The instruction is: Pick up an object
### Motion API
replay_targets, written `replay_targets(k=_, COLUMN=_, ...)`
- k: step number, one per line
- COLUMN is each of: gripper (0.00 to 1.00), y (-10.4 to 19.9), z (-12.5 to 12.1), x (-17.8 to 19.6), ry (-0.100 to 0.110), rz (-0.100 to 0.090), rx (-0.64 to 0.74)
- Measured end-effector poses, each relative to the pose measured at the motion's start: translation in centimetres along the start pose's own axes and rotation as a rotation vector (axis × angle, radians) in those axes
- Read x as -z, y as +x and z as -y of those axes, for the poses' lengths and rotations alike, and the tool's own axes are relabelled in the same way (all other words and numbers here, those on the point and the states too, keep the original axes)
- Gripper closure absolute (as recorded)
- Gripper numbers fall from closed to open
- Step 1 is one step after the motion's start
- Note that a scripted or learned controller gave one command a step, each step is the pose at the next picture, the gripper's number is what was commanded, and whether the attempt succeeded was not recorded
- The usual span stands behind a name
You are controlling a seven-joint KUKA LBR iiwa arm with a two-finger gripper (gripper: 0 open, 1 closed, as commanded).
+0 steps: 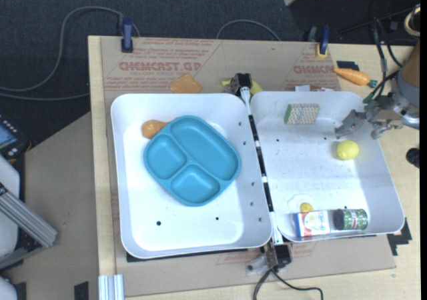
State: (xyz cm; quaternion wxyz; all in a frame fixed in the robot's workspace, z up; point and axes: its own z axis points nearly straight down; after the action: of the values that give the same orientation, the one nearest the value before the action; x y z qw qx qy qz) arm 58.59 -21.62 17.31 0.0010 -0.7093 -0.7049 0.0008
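The gripper (363,125) hangs with fingers spread wide, holding nothing. Just below it lies a round yellow lemon (347,151), showing no clear long axis.

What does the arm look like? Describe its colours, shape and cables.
The arm enters from the right: a grey body with a pale tan upper part. Dark cables loop above it. Its tool is a small grey metal piece with angular fingers.

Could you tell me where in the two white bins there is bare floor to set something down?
Left white bin: the strip below the blue divided plastic plate. Right white bin: the middle, between the green-edged sponge and the small carton with the dark green-capped bottle. It is crowded around the yellow ball under the pincer.
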Motion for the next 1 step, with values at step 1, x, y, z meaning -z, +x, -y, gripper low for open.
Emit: replay_targets(k=1, gripper=0.0, y=0.06, z=-0.7, x=-9.13, ry=0.0, rz=-0.006, rx=0.008)
